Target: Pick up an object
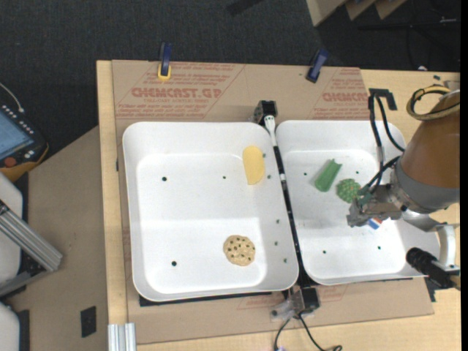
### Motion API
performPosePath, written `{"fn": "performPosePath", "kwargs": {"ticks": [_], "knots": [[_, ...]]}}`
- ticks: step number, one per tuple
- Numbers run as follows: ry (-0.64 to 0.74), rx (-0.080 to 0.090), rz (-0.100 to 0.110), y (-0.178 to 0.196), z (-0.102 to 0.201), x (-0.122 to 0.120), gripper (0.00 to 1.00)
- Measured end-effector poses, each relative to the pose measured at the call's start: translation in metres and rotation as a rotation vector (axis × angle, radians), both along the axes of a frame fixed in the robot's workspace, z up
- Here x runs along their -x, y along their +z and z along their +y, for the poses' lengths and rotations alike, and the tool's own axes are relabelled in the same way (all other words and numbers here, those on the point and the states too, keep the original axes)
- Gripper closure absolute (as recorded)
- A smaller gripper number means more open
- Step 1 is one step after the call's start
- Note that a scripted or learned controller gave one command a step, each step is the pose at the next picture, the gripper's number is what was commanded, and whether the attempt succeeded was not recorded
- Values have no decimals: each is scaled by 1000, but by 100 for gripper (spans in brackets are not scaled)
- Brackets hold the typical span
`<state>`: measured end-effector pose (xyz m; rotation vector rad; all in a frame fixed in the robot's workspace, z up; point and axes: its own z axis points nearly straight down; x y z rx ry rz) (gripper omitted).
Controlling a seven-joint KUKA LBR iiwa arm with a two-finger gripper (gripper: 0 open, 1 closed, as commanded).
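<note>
My gripper (365,215) hangs low over the right bin (322,258), at its right side. Just above and left of it lies a round green textured object (347,189), close to the gripper but apart from its tip. A green oblong block (327,175) lies tilted a little further left in the same bin. In the left bin (153,218) a yellow oblong piece (254,165) rests near the top right corner, and a round tan cookie with dark specks (239,249) lies near the bottom right. The wrist hides the gripper's tip.
The orange-banded arm (435,156) covers the right bin's right edge. A black cable (380,123) loops over the bin's top right. A black divider clip (266,112) sits between the bins at the top. Brown cardboard (219,86) lies under both bins.
</note>
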<state>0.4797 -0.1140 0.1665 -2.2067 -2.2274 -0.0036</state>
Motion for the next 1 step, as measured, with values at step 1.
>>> {"fn": "performPosePath", "kwargs": {"ticks": [1], "knots": [[-16,13,-8,27,-89,-14,100]]}}
